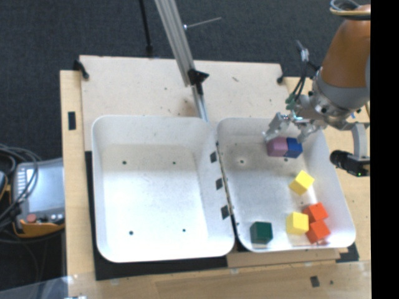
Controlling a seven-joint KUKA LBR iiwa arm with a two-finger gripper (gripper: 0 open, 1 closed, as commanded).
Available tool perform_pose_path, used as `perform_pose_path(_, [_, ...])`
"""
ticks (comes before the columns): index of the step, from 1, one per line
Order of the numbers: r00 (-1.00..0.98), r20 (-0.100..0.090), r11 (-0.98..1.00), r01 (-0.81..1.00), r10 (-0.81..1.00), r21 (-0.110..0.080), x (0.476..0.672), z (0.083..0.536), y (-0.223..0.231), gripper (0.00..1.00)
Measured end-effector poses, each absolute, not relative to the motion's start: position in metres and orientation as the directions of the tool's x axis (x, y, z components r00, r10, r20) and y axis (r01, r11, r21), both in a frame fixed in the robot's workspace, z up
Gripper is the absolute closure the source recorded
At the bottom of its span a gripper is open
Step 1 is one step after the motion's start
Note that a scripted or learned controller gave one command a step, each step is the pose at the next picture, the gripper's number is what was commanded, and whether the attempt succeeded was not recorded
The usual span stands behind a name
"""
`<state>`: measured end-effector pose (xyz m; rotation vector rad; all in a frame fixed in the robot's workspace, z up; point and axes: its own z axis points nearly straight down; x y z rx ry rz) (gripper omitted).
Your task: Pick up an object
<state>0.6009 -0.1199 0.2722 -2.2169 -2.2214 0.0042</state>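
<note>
My gripper (pixel 290 129) hangs over the far part of the right bin (pixel 249 185), reaching in from the right. Its two grey fingers look spread, so it is open, and I see nothing between them. Just below it a pink block (pixel 277 146) and a blue block (pixel 293 147) lie side by side, touching each other. Nearer the front of the same bin lie a yellow block (pixel 302 182), a second yellow block (pixel 297 222), two orange blocks (pixel 317 212) (pixel 319 231) and a green block (pixel 261 232).
The left bin (pixel 156 185) adjoins the right one along a shared rim. A slanted aluminium pole (pixel 177 36) rises behind the bins. A control box with cables (pixel 34 198) sits off the bench's left side.
</note>
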Motion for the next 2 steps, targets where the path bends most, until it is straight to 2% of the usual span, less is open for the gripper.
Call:
perform_pose_path(1, [-0.001,0.000,0.001,1.000,1.000,0.001,0.602,0.275,-0.120,0.00])
perform_pose_path(2, [0.002,-0.001,-0.002,1.000,1.000,-0.004,0.591,0.221,-0.122,0.00])
